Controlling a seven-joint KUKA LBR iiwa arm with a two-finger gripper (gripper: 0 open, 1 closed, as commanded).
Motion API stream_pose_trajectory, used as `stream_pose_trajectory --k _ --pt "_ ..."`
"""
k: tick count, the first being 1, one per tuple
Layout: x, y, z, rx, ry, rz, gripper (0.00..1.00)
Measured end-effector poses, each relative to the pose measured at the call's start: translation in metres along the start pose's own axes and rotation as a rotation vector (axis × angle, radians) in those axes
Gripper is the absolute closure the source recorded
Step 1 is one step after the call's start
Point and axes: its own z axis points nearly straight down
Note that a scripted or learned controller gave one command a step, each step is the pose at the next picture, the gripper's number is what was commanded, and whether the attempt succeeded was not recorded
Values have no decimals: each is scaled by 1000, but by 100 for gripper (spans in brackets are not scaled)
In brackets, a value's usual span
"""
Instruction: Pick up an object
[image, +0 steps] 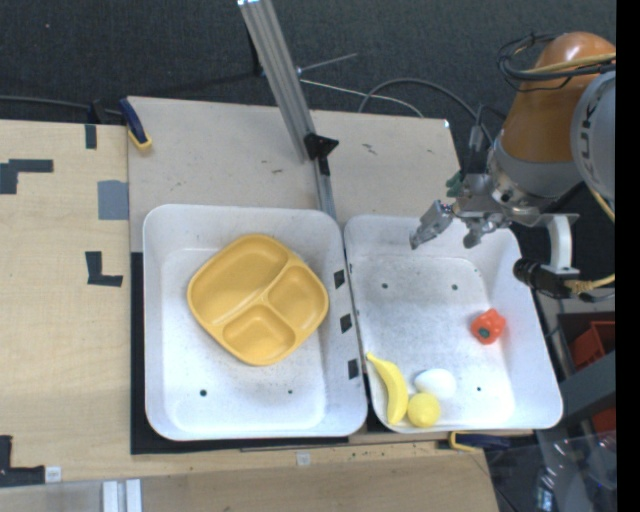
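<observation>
The right bin (520, 400) serves as the anchor here: the gripper (452, 229) hangs over its far rim, near the upper edge of the bin's floor, with its two fingers (428, 226) spread apart and nothing between them. The grey arm with its orange band (555, 75) rises behind that rim toward the upper right. Well down the bin from the gripper, a small red-orange object with a green top (487, 326) sits close to the bin's right wall. In the bin's near left corner a yellow banana (389, 387) lies curved along the wall, with a white egg-shaped object (435, 381) just beside it and a small yellow round fruit (424, 409) touching or almost touching both, against the near rim. All four items rest on the bin's floor, well apart from the gripper. Across the bin's left wall, the neighbouring left bin (175, 400) holds a yellow compartment plate (258, 298) lying flat, slightly toward its far side.
</observation>
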Motion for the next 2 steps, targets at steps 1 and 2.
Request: stream_pose_trajectory --k 1,2 --pt "0 0 0 0 0 0 0" --pt "-8 0 61 6 -1 2 0"
